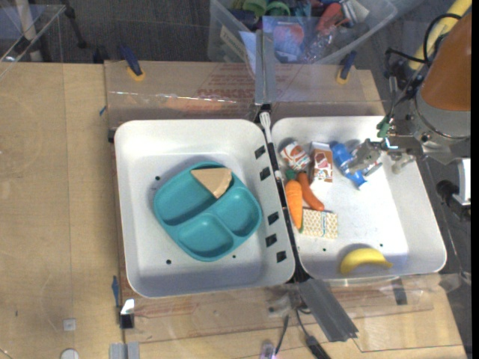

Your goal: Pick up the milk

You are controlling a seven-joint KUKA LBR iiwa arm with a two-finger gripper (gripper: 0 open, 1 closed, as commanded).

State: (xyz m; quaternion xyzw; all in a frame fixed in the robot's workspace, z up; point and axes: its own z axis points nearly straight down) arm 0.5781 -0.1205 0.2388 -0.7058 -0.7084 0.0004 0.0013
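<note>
At the left of the frame, the left shallow white plastic bin [135, 200] holds a teal three-section plastic plate [206, 212], set at a slant, with a tan wedge-shaped piece of toy food [213, 179] lying in its upper compartment. A row of black clips runs along the divide where the two bins meet at the centre of the frame. Just right of that divide, in the right shallow white plastic bin [419, 230], a small round red-and-white container [294, 155] sits at the upper left, touching the top of two orange toy carrots [299, 197] that lie lengthwise along the bin's left wall. Beside the round container stands the small red-and-white milk carton [322, 163], in the upper middle of this bin. Below the carrots rests a pale speckled square cracker-like block [319, 224], and lower still, near the bin's bottom rim, a yellow toy banana [364, 259]. Right of the milk carton lies a blue crumpled packet [348, 159], and the metal two-finger gripper [368, 157] is low over it, touching or just above; whether it is spread or pressed together cannot be told. The grey arm with its orange band [453, 66] reaches in from the upper right, wrist angled down and leftward.
</note>
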